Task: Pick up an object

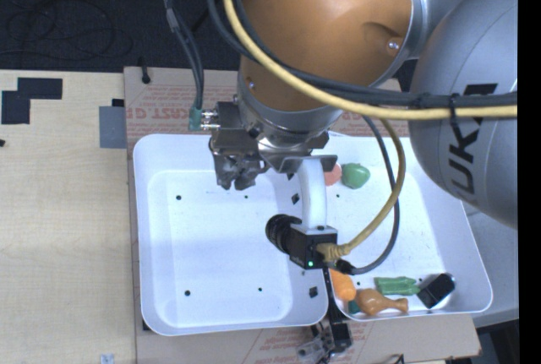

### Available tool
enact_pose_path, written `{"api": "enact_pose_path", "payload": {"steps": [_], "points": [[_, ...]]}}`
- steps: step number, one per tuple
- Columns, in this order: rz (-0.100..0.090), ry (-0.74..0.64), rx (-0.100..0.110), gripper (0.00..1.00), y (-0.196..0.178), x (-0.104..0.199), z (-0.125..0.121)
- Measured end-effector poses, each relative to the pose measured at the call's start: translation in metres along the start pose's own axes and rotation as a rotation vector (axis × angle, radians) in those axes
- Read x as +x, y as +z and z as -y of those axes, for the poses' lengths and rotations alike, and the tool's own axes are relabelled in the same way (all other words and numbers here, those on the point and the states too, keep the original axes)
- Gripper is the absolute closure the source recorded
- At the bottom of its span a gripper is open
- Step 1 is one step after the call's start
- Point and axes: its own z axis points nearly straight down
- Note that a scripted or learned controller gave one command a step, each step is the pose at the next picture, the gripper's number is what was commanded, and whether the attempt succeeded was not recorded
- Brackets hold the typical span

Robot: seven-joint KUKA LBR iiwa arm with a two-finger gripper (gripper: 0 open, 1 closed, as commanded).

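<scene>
My gripper (237, 174) hangs over the far part of the left white bin (161, 185), near the wall shared with the right bin. No object lies under it on the bin floor there. In the right bin (461, 244), a green rounded object (356, 176) and a small pink-orange piece (333, 174) lie at the far end, just right of the wrist. Near the front edge sit an orange piece (341, 285), a tan-orange gourd-shaped toy (378, 301), a flat green piece (396, 285) and a black block (436, 290).
The big orange and grey arm covers the far right of the view and part of the right bin. Cardboard lies under both bins, and a pale bench top extends to the left. A yellow cable loops over the right bin.
</scene>
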Motion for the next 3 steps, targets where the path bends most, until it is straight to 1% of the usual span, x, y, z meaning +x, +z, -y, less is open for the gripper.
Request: {"api": "enact_pose_path", "payload": {"steps": [1, 2, 3], "points": [[0.005, -0.002, 0.011, 1.00, 0.176, -0.022, -0.015], [-0.008, -0.008, -0.013, 1.00, 0.066, 0.009, -0.019], [-0.009, -0.008, -0.019, 1.00, -0.068, 0.007, -0.043]]}}
